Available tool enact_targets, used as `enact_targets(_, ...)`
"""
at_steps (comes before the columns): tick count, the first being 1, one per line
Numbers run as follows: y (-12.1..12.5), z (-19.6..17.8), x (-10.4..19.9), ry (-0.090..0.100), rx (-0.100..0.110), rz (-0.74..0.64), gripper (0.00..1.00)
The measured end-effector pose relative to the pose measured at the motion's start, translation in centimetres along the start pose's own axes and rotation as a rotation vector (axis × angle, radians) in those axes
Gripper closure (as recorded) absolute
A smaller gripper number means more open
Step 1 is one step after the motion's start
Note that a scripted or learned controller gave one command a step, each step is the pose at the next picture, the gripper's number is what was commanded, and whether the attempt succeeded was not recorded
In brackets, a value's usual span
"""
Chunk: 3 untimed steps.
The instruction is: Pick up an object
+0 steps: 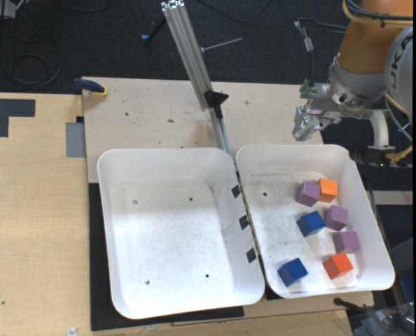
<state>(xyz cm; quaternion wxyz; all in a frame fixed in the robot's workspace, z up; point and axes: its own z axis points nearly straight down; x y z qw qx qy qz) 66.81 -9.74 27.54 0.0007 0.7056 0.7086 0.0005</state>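
Bench: two white bins (173,161) | cubes (325,226) in right bin | gripper (304,130) above far rim, grip state unclear, seemingly nothing held

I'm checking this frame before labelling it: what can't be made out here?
- Gripper: small and blurred in the camera view, so the state of its grip is unreadable.
- Arm: cut off by the top and right edges.
- Right bin: whether the purple block and orange block touch is too small to tell.
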Motion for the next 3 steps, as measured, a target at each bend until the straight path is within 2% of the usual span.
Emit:
enact_targets(1, -2.8, 0.5, 5.2, 0.002, 0.007, 0.001, 1.00)
enact_targets(3, -7.4, 3.9, 14.1, 0.002, 0.009, 0.000, 1.00)
